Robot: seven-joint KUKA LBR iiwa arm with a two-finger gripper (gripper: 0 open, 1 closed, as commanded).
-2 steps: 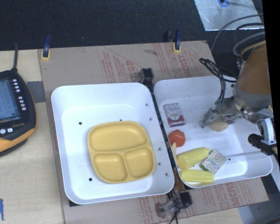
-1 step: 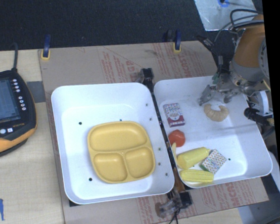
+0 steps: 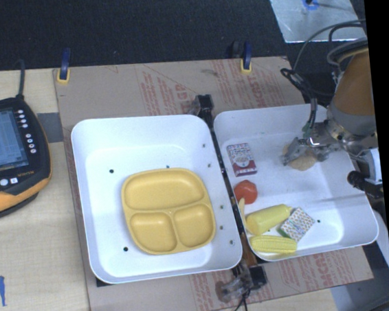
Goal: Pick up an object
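Two shallow white bins sit side by side on the bench. The left bin (image 3: 95, 196) carries one yellow three-compartment plate (image 3: 168, 209), near its centre. The right bin (image 3: 341, 236) carries five loose objects: one small red-and-white carton (image 3: 240, 159) by its left wall; one red tomato (image 3: 246, 191) just below the carton; two yellow corn cobs, the upper (image 3: 267, 217) and the lower (image 3: 273, 245), near the front-left corner; and one patterned square packet (image 3: 297, 224) touching the cobs on their right. The gripper (image 3: 303, 154) hangs low over the bin's rear half, well apart from these five objects; a tan shape lies at its tip, and whether it is gripped cannot be told. One teach pendant (image 3: 5, 157) rests at the bench's left edge.
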